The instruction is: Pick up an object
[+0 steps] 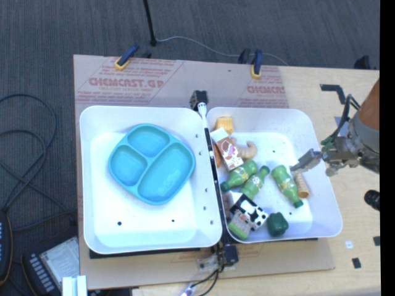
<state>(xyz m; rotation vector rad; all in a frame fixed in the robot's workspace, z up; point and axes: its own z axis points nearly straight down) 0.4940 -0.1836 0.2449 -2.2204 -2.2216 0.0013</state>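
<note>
My gripper [316, 159] hangs over the right edge of the right bin [308, 128], one grey finger [305, 161] reaching inward; I cannot tell from here how wide it is set, and nothing shows between the fingers. The things I could pick lie crowded in that bin: just beside my finger a green bottle [286, 184] touches a cork-like brown piece [301, 185], and further left two more green bottles [247, 176] lie crossed against a small carton [228, 152] by the dividing wall. A tan curved piece [247, 147] sits above them, a black-and-white cow-patterned item [248, 215] and a dark green pepper [277, 224] near the front wall. The left bin [99, 227] holds a blue divided plate [152, 163]. The board beneath reads "CHEMCAST GP" [126, 82] in red.
</note>
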